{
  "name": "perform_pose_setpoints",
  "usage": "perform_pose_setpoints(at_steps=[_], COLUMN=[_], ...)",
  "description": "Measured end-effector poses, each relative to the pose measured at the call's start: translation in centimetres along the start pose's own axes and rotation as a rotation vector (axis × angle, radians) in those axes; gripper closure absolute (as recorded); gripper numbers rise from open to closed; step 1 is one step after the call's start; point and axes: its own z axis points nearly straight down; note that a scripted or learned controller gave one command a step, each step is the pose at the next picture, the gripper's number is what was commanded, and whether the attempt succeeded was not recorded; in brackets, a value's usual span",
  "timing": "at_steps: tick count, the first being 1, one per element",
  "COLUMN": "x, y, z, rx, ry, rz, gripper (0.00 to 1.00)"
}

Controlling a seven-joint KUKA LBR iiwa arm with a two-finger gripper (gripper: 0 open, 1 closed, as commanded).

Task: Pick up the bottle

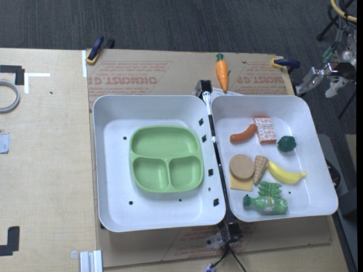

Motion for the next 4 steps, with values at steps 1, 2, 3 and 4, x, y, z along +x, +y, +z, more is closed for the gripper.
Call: perform_pose_setpoints(at_steps=[1, 2, 3, 4], x=[0.0, 5.7, 5.7, -0.3], y=[0.1, -5.9, -7.9, -11.8], z=[-1.0, -0.7, 1.2, -3.3], rx=[-0.001, 0.001, 0.002, -0.001], ry=[-0.002, 0.000, 0.001, -0.001], rz=[-0.003, -0.100, 0.090, 0.002], gripper=[1.00, 1.00, 1.00, 1.00])
